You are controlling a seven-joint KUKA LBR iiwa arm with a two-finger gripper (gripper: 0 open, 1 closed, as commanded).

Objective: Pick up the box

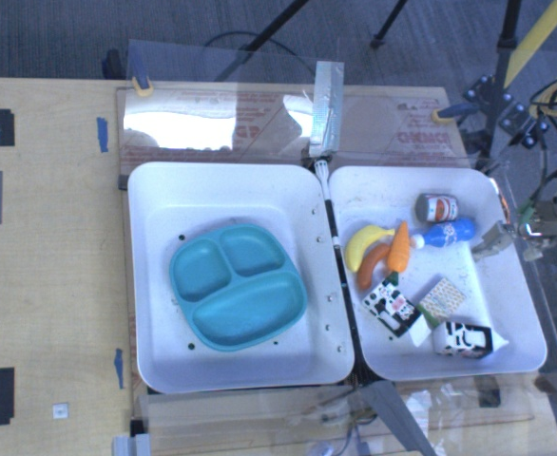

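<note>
The box (392, 307) lies flat just below the carrot (399, 247) — nothing on top, so it looks easy to grab. Gripper (521, 228) sits far right of the carrot — can't tell its grip.

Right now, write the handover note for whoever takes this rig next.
Tool: what looks like it sits at the right rim of the right bin, well apart from the box; whether it is open or shut cannot be told.
Box: the cow-print box lies flat in the right bin's front half, just below the carrot and beside a tan patterned pack.
Done: nothing yet; the box is not lifted.
Left: bring the tool over the box, grasp it and lift it.
</note>
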